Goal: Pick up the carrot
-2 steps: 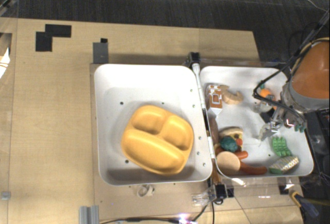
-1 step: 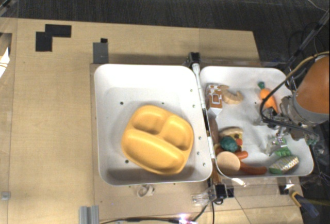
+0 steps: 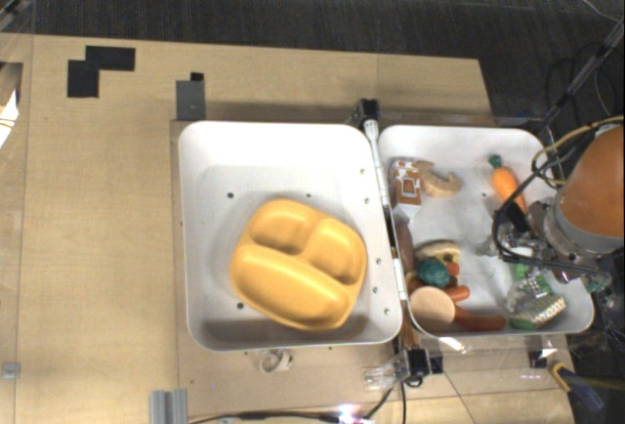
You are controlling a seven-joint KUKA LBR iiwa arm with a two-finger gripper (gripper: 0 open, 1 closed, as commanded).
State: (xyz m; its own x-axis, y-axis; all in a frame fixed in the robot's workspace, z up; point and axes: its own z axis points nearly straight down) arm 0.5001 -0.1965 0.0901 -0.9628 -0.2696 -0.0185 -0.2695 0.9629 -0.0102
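Note:
The carrot is small and orange with a green top. It lies in the right bin near the far right corner, with its green end pointing to the back. The gripper hangs over the right side of this bin, just in front of the carrot's near end. Dark cables and the arm's wrist cover part of it. The orange band of the arm sits to the right of the carrot. I see nothing held between the fingers.
The right bin also holds a brown-and-white packet, a beige piece, a teal-green item, a round beige item, a red sausage and a green-and-clear item. A big yellow lump lies in the left bin.

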